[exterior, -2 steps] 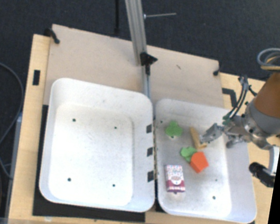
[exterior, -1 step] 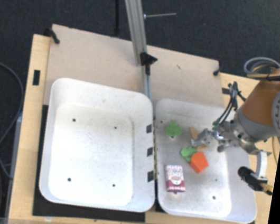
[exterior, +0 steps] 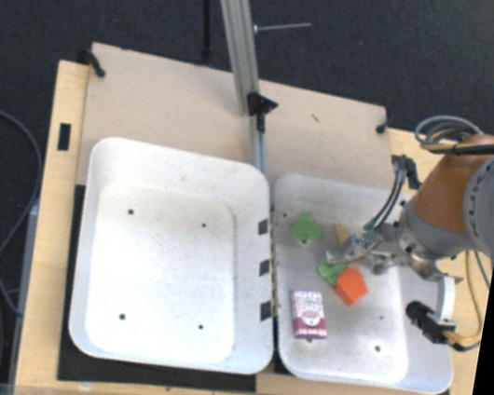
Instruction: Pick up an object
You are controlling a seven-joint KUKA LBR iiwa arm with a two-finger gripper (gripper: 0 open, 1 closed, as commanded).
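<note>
orange block (exterior: 351,287) just below claw (exterior: 348,253)

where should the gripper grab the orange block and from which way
Probably across the orange block's two free flat sides, coming straight down from above. It sits in the right bin like a small cube, top face clear. A green piece sits right against its upper-left side, so close the fingers along the other axis.

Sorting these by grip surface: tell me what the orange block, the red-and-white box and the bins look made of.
Orange block: likely foam or matte plastic; flat colour, no glare. Red-and-white box: probably printed cardboard; flat faces with a printed pattern. Bins: seemingly moulded white plastic, faintly speckled, with rounded corners.
</note>
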